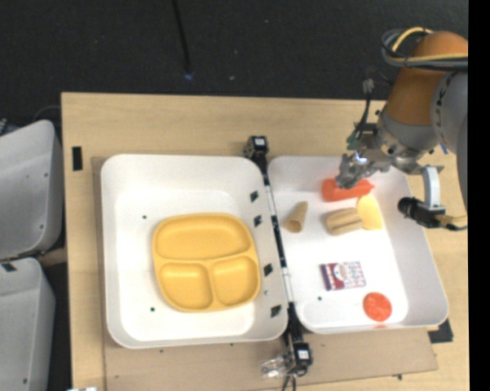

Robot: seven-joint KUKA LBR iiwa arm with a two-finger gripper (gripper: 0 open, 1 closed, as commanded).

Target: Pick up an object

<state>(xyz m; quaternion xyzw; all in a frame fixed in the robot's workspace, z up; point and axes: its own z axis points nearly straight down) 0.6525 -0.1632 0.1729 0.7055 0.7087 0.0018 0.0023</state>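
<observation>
Down at the back of the right bin (416, 251) with the gripper (352, 172), tip touching an orange block (345, 189), probably the chosen pick; whether anything is clamped, impossible to tell. Loosely scattered nearby for easy reach: tan cylinder (297, 216), yellow-headed peg (355, 217), printed card (343, 276), red disc (377, 306). Glossy yellow tray (205, 261) alone in the left bin (122, 218).
</observation>
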